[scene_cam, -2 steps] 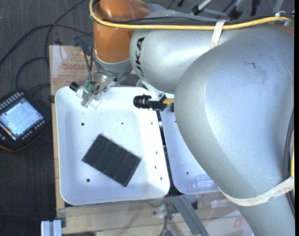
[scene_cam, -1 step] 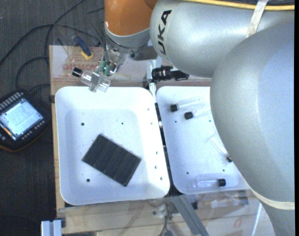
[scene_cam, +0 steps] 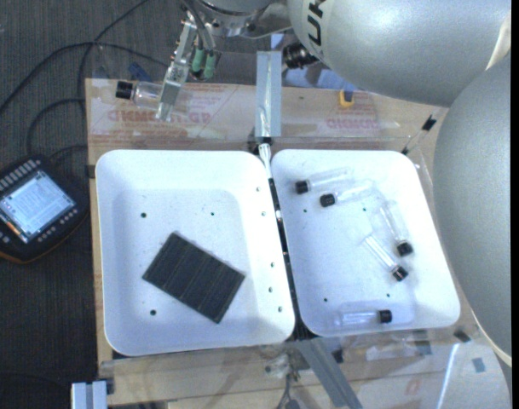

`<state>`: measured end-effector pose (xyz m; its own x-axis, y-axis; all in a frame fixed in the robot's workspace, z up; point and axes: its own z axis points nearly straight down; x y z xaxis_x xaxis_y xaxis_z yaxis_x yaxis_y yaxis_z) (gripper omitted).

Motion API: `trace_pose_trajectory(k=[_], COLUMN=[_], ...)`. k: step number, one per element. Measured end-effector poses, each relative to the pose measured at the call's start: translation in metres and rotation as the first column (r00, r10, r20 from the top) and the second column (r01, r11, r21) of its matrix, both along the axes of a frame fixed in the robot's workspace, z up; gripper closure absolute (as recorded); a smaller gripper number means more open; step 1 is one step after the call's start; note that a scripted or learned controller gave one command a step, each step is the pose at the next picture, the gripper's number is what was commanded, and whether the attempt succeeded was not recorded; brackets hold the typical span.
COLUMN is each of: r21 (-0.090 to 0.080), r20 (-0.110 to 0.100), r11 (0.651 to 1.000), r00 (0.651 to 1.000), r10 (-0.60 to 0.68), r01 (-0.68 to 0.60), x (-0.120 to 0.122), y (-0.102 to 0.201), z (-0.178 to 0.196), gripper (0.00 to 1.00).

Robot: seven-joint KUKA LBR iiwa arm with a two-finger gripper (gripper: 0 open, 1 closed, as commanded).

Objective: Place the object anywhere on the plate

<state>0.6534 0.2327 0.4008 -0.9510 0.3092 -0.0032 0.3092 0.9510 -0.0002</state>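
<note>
The plate is a dark grey ribbed rectangle lying askew on the floor of the left bin. My gripper hangs above the bench's back edge, beyond the left bin's far rim. Its fingers point down and are shut on a clear tube with a black cap. The tube sticks out to the left of the fingers and lies roughly level. The plate is well forward of the gripper and slightly to its right.
The right bin holds several clear tubes with black caps, such as the tube. A metal post stands behind the gap between the bins. A teach pendant with cables lies off the bench's left side. The arm's bulk looms at the upper right.
</note>
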Motion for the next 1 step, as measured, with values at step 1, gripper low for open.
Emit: trace_pose_trajectory(k=[1], r21=[-0.002], r20=[0.003], r11=[1.000], r00=[1.000], r10=[-0.002], r01=[0.002], x=[0.0013], y=[0.0001], z=[0.0087], gripper=[1.00])
